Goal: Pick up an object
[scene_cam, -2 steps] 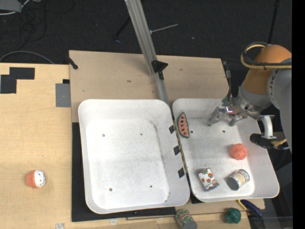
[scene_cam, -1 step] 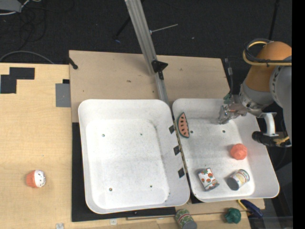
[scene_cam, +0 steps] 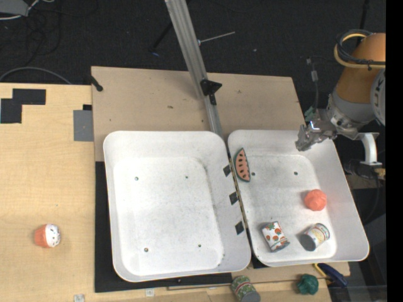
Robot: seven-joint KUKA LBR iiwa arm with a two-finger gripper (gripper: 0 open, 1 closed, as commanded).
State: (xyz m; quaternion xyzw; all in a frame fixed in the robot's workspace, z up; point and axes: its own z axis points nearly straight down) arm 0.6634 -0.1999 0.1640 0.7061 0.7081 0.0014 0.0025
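Orange ball (scene_cam: 316,199), rough and round, lies in the right bin (scene_cam: 352,247); fingers' (scene_cam: 302,142) spread perhaps indiscernible.

White bins (scene_cam: 164,145), orange ball (scene_cam: 315,199), red-spotted white box (scene_cam: 274,236), green lump (scene_cam: 308,284), orange-banded grey arm (scene_cam: 359,74)

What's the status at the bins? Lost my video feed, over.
Gripper over right bin's far edge, nothing seen held. Orange ball, can, patterned box, watermelon slice lie in that bin. Path unobstructed.
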